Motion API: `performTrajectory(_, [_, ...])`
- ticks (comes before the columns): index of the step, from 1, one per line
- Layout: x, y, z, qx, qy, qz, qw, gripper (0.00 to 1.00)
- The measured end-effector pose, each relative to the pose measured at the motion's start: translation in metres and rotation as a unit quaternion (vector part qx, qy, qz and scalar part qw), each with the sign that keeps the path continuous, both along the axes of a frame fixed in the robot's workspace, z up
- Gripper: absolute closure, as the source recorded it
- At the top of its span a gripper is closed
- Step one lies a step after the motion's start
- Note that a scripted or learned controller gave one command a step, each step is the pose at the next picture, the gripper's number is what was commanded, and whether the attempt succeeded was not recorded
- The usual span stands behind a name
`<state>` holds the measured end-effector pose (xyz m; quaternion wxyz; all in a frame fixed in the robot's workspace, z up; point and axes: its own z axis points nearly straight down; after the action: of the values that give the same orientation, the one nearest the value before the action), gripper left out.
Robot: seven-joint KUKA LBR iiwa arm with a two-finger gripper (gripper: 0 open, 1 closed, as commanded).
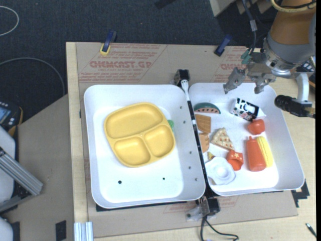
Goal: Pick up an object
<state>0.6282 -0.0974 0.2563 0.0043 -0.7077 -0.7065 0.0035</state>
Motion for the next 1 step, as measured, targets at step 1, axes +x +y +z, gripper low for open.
performTrajectory(1, [0.0019, 0.0001, 0.0053, -0.0004, -0.005, 0.001, 1.0000, 0.00])
